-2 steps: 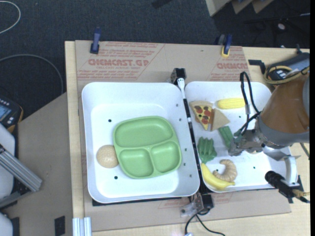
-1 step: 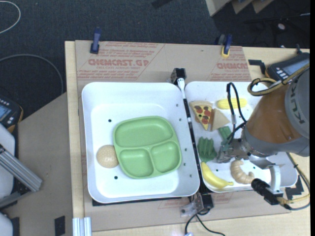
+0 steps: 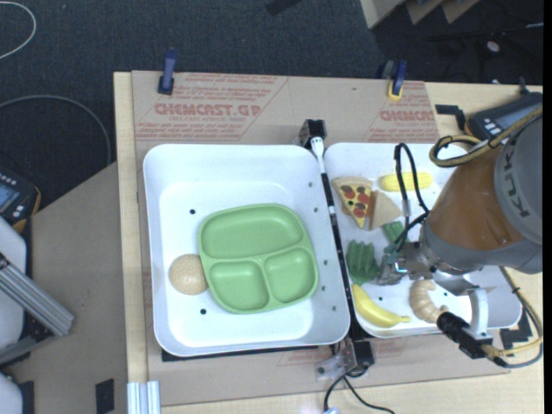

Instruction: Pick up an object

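- Nearest the camera, at the 6 o'clock edge of the desk, a black cable clip is seen below the seam between the two bins.
- Just above it, in the right bin, a yellow banana is laid at the bin's 7 o'clock corner.
- A tan croissant-like piece is seen at 3 o'clock from the banana, close beside it.
- A green leafy vegetable is placed at 12 o'clock from the banana, along the bin's left wall.
- A pizza slice is found at 12 o'clock from the greens, and a yellow corn cob lies at 2 o'clock from the slice, near the bin's far wall.
- The tool is lowered into the right bin between the greens and the croissant-like piece; whether it is wide, narrow or closed on anything cannot be told, as it is partly hidden by the arm.
- The arm covers the right bin's 3 o'clock half.
- In the left bin, a green divided tray is set at the centre.
- A round beige bun is rested at 9 o'clock from the tray, touching its rim.
- Two clamps are fixed on the desk's 12 o'clock edge, a blue clamp and a yellow-and-blue clamp.
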You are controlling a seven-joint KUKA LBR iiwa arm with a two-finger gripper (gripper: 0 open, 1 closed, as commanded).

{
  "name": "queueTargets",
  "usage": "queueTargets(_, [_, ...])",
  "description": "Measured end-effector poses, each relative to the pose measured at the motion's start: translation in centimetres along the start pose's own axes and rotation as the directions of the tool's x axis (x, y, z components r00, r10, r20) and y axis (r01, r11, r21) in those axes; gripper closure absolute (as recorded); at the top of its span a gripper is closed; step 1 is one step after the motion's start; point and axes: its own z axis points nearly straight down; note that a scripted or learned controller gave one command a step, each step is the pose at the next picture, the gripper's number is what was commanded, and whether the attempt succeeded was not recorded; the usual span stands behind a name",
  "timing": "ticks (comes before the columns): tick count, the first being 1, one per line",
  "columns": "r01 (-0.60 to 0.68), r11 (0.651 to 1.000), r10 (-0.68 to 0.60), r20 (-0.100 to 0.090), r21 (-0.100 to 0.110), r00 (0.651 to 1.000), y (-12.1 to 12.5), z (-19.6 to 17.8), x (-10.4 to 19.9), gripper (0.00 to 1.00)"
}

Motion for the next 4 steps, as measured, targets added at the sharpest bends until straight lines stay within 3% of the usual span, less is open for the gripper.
queueTargets(4, [0.0, 1.0, 0.0, 0.0, -0.001, 1.0, -0.13, 0.01, -0.07, 1.0])
